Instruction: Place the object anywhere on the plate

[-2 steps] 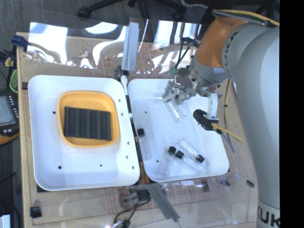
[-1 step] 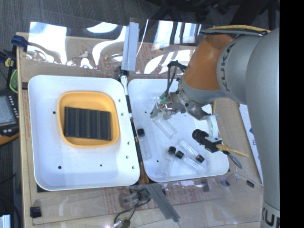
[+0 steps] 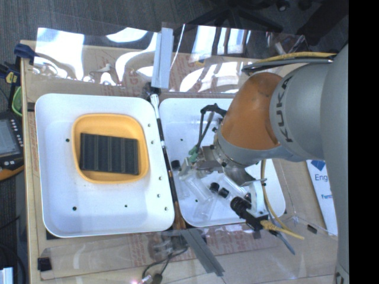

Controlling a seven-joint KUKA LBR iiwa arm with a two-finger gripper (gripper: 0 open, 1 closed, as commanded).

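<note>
Table (image 3: 89,250) carries two shallow white bins side by side. The arm (image 3: 308,111), grey with an orange band, comes in from the right and hangs over the right bin (image 3: 177,114), covering most of its middle.

Left bin (image 3: 53,206) holds the plate (image 3: 109,126): yellow-orange, rounded square, lying flat, with a dark ribbed insert (image 3: 109,154) filling its centre. Nothing else sits on the plate.

End effector (image 3: 198,161) is low in the right bin, near the divider between the bins, well apart from the plate. Fingers are hidden in clutter under the wrist, so cannot tell if they're apart or together.

The object to be placed: can't pick it out for sure. A small green bit (image 3: 193,151) shows just beside the end effector, and some clear pieces (image 3: 198,197) lie on the right bin's floor just below it. All of that is in the right bin.
</note>
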